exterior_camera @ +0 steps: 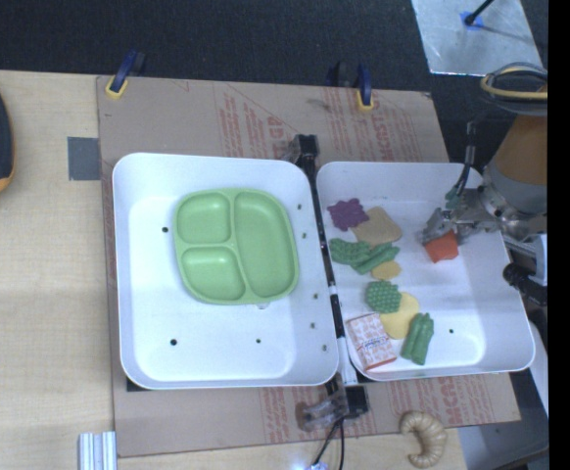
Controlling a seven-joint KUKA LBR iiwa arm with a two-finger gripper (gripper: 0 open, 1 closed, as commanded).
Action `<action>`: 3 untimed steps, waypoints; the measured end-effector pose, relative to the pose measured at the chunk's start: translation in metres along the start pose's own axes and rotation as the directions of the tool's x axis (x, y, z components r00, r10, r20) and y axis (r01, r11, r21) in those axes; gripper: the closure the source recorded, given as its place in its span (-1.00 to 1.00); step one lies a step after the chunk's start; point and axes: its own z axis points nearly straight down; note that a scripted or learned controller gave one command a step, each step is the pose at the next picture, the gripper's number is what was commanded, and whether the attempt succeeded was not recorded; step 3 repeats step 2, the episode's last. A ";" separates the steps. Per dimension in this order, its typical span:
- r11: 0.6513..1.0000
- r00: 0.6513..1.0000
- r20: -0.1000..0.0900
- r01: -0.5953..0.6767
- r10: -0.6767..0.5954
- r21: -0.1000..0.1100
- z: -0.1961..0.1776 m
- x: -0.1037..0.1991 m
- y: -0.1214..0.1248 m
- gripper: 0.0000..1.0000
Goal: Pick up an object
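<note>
The right bin (481, 346) holds several toy foods. Among them are a purple grape bunch (346, 211), a tan piece (378, 228), green pea pods (361, 255), a bumpy green item (383, 296) on a yellow piece (403, 318), a dark green vegetable (418, 338) and a red-and-white carton (368, 341). A small orange-red block (443, 249) lies toward the bin's right side. My gripper (448, 226) hangs low directly over that block, touching or nearly touching its top. The arm comes in from the right edge.
The left bin (148, 331) holds a light green divided plate (236, 245). A tan croissant-shaped toy (424, 436) lies outside the bins on the cardboard in front. Clamps sit at the cardboard's far edge, and a pendant rests at the far left.
</note>
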 end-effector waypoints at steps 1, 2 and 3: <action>1.000 1.000 -0.001 0.003 -0.003 -0.006 0.009 0.108 0.014 1.00; 1.000 1.000 -0.003 0.001 -0.001 -0.012 -0.096 0.187 0.004 1.00; 1.000 1.000 -0.003 0.001 -0.001 -0.012 -0.096 0.187 0.004 1.00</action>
